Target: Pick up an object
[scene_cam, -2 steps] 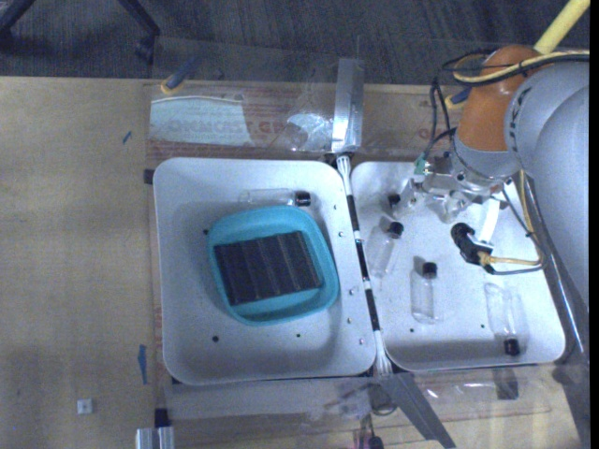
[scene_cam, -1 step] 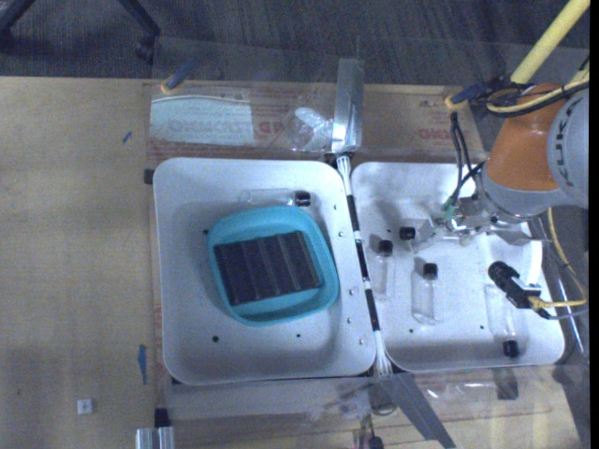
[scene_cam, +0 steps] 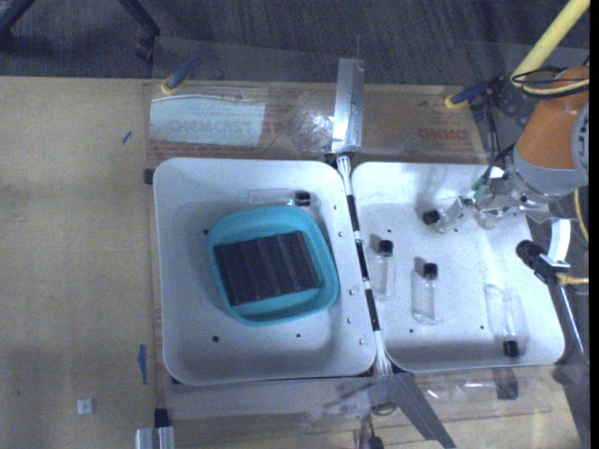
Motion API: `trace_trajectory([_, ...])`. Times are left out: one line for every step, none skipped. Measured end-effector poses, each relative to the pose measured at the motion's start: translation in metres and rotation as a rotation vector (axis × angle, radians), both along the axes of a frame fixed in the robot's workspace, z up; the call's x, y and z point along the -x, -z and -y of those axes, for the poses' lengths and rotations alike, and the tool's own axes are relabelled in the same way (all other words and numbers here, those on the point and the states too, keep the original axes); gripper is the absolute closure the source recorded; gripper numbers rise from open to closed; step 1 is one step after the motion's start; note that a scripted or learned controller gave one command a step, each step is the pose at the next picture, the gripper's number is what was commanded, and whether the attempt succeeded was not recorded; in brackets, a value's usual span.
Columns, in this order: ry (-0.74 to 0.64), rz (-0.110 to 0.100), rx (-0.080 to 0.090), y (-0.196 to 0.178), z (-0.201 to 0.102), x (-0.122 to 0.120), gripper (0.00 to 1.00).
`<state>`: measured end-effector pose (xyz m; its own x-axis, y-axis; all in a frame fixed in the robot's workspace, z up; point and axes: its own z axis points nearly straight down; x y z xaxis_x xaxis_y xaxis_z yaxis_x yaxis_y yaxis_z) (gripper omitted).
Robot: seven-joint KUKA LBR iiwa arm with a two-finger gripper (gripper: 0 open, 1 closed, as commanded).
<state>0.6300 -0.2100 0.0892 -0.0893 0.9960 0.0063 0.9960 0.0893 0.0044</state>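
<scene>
Several clear vials with black caps lie in the right bin (scene_cam: 449,344): one vial (scene_cam: 382,267) by the left wall, a second vial (scene_cam: 426,296) in the middle, and a third vial (scene_cam: 501,314) at the right. Another vial (scene_cam: 444,215) lies at the back, just left of my gripper (scene_cam: 496,204). The gripper hangs low over the bin's back right area, under the orange band (scene_cam: 552,137). Nothing can be seen held in it. A teal tub (scene_cam: 271,263) with a dark ridged inside sits in the left bin (scene_cam: 178,279), with one more vial (scene_cam: 276,197) behind it.
A metal bracket (scene_cam: 348,106) stands upright behind the divider between the bins. Crumpled clear plastic (scene_cam: 309,127) and a label lie on the board at the back. A yellow cable (scene_cam: 557,26) and blue clips hang near the arm at the right.
</scene>
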Motion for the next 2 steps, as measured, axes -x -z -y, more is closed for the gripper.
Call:
trace_trajectory([-0.022, -0.017, -0.002, 0.003, -0.009, -0.036, 0.00])
trace_trajectory([-0.026, -0.014, 0.001, -0.009, -0.010, -0.037, 1.00])
